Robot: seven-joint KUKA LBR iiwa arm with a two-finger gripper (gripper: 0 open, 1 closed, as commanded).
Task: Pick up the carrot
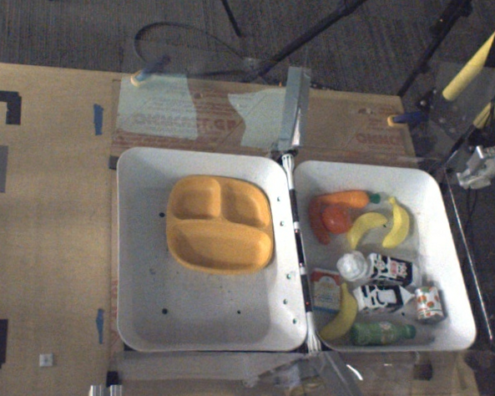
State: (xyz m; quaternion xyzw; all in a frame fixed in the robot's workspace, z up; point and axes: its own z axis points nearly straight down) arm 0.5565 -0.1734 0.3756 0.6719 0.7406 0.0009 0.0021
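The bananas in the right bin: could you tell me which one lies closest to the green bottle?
The banana at the bin's near edge, its tip beside the green bottle. The other two bananas lie at the far end, by the carrot.

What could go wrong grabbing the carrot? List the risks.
1. The carrot lies against a red toy and near a banana, so the fingers may catch a neighbour instead.
2. It sits close to the right bin's back wall, which may crowd the fingers.
3. Its narrow, rounded shape could slip free.
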